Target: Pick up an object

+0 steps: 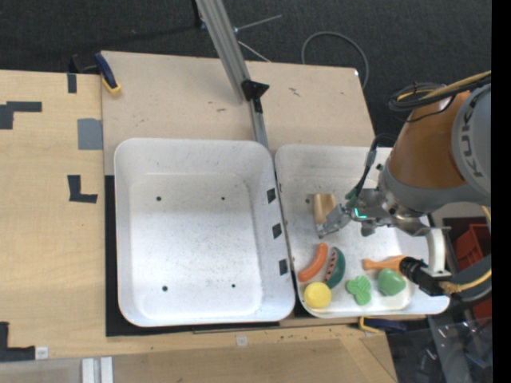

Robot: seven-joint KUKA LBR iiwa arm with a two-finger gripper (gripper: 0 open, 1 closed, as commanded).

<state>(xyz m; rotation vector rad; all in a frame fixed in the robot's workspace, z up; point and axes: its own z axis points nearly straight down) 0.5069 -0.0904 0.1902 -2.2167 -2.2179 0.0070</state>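
My gripper (334, 223) hangs low over the right bin (297, 163), just below and to the right of a tan block (322, 206). Nothing can be seen held in it. Toward the bin's front lie an orange-red sausage (312, 262), a dark green watermelon slice (334, 268), a yellow lemon (317, 295), a green broccoli piece (359, 288), a green pepper (390, 282) and an orange carrot (383, 262).
The left bin (192, 230) adjoins the right one along a shared rim. A slanted metal rail (231, 50) runs from the top down to the bins' junction. The arm's bulky orange and grey wrist (435, 162) overhangs the right bin's right side.
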